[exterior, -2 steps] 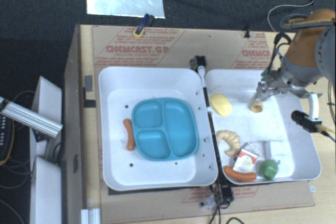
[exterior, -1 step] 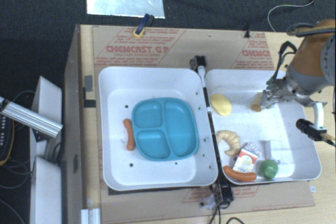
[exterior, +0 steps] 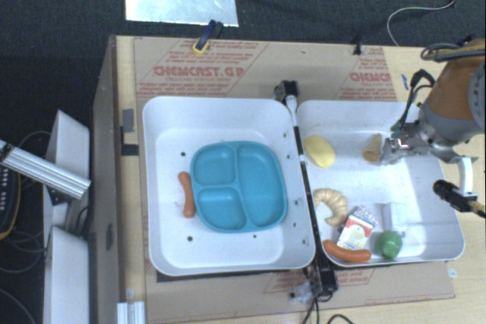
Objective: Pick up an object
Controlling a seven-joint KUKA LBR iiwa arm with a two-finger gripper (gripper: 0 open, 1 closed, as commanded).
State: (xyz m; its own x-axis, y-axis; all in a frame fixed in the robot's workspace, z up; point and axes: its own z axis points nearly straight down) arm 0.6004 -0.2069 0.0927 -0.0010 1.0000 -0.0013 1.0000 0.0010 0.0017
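Note:
The grey arm with its orange band reaches in from the right over the right bin. Its gripper hangs low at the bin's upper middle, right beside a small tan object that lies just to its left. In the same bin lie a yellow lemon, a tan croissant, a small red and white carton, an orange sausage, a green ball and a grey block.
The left bin holds a blue divided plate and an orange sausage at the plate's left. A black divider runs between the bins. A black part of the arm juts over the right bin's right edge.

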